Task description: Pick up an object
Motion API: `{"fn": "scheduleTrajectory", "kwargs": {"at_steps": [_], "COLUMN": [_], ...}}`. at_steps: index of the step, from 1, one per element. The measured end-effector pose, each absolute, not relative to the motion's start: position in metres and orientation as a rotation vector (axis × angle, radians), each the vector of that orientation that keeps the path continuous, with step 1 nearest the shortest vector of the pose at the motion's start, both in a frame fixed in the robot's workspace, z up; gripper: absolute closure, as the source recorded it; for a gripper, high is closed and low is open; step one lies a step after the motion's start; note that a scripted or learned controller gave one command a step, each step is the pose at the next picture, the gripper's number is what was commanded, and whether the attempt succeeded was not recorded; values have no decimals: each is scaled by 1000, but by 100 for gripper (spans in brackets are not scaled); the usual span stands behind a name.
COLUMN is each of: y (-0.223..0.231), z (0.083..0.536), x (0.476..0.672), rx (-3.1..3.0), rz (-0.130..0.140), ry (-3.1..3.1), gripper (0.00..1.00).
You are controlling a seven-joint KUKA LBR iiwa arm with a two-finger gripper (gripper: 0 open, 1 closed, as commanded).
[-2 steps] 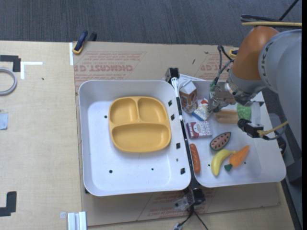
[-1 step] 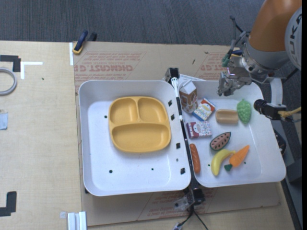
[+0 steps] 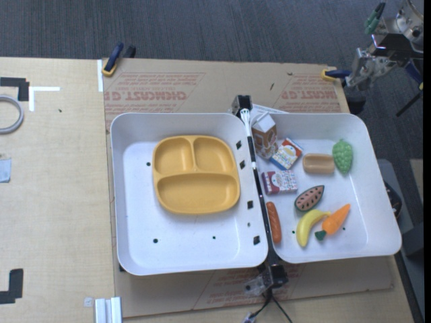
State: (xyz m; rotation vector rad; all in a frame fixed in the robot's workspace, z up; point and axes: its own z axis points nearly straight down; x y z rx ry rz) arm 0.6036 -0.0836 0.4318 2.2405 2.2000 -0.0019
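The right bin (image 3: 377, 200) holds several toy foods. A brown milk carton (image 3: 264, 134) stands at its back left, with a blue and white box (image 3: 286, 155) and a red and white box (image 3: 279, 182) near it. A bread roll (image 3: 318, 163) lies beside a green bunch of grapes (image 3: 343, 157). Toward the front are a watermelon slice (image 3: 309, 198), a banana (image 3: 307, 226), a carrot (image 3: 335, 219) and a red sausage (image 3: 273, 221) along the left wall. My gripper (image 3: 361, 62) hangs high at the top right, beyond the bin's far corner and well apart from every object.
The left bin (image 3: 135, 234) holds a yellow divided plate (image 3: 196, 173). Both bins rest on brown cardboard (image 3: 168, 89) over the wooden bench. A blue and yellow clamp (image 3: 113, 58) sits at the cardboard's back left, another (image 3: 333, 75) at its back right below the gripper.
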Motion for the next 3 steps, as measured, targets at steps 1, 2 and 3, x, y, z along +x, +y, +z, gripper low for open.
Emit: {"fn": "scheduleTrajectory", "kwargs": {"at_steps": [1,2,3], "y": [-84,-84,-84], "z": [441,450,459], "x": [604,605,606], "rx": [2236,2232,2227], "rz": [-4,-6,-8], "ry": [2203,2204,2207], "gripper": [100,100,100]}}
